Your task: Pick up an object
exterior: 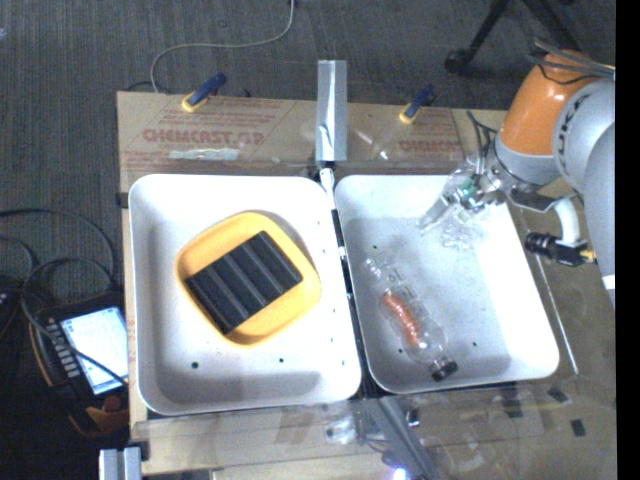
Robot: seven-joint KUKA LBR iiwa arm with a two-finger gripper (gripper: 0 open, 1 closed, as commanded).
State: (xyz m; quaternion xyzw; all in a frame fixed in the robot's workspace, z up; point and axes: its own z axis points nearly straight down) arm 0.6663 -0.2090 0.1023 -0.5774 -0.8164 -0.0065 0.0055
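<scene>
The arm is reaching in from the upper right, its gripper (462, 196) hanging over the far corner of the right bin (520, 343); whether it is spread or closed cannot be told, and nothing is visibly held. The likely target, a clear plastic bottle (408, 320) with orange contents, is lying diagonally at lower centre of that bin, well apart from the gripper, nothing blocking it. In the left bin (160, 368), a yellow tray with a black ribbed insert (249, 276) is sitting tilted.
</scene>
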